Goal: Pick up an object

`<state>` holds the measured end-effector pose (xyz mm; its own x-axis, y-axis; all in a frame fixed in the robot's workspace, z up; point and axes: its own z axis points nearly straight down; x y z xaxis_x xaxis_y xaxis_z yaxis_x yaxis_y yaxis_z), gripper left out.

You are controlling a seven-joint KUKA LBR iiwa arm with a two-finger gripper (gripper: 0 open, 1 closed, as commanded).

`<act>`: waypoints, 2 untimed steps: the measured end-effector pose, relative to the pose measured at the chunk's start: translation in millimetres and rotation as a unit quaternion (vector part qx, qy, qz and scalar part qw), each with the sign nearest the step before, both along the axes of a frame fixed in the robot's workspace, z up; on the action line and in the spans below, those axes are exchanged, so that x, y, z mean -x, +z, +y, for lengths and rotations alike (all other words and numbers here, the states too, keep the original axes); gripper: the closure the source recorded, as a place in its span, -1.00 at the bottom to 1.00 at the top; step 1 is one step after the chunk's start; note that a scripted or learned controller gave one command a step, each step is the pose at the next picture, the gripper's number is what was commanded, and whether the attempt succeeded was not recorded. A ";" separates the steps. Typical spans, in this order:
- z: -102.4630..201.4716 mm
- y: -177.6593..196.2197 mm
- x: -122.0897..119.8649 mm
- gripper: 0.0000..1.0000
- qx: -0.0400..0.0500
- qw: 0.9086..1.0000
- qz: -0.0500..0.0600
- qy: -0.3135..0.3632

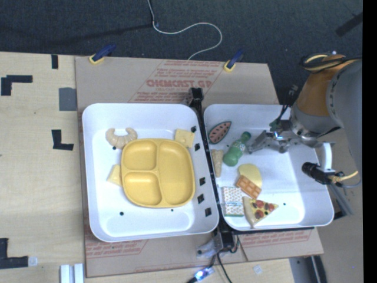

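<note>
Overhead view of the two-bin bench during the approach phase of a pick. The left bin point(97, 158) holds a yellow divided plate point(158, 173), with a pale croissant-shaped toy point(120, 137) at the plate's upper left and pale wedges at its upper right and left edges. The right bin point(294, 175) holds the candidate objects: a green bottle point(235, 150) near the dividing wall, a brown leaf-shaped piece point(220, 131) above it, a yellow half-round point(250, 173), a waffle-like square point(248, 186), a pizza slice point(260, 209) and a small printed card point(232, 205). The arm enters from the right and the gripper point(258, 143) hangs low over the upper part of the right bin, its tip just beside the bottle's cap end. The fingers point(254, 145) appear drawn narrow, with nothing visible between them; no object is held.

The bottle is judged the nearest target. A sound grasp would call for spreading the fingers first, aligning them across the bottle's short axis, and centring on its body rather than the cap, since a rounded bottle lying on its side may roll or slip toward the wall. Descent should stop short of the bin floor, and closing should precede any lift.
</note>
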<state>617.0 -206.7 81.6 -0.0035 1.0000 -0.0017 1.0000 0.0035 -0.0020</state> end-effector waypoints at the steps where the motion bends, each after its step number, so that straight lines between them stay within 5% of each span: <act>1: -0.1 13.8 -1.4 1.00 0.001 1.000 -0.002 0.000; 2: 4.0 58.1 -7.4 1.00 -0.001 1.000 -0.003 -0.001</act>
<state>624.4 -202.8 139.7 -0.0018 1.0000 -0.0006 1.0000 0.0018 0.0033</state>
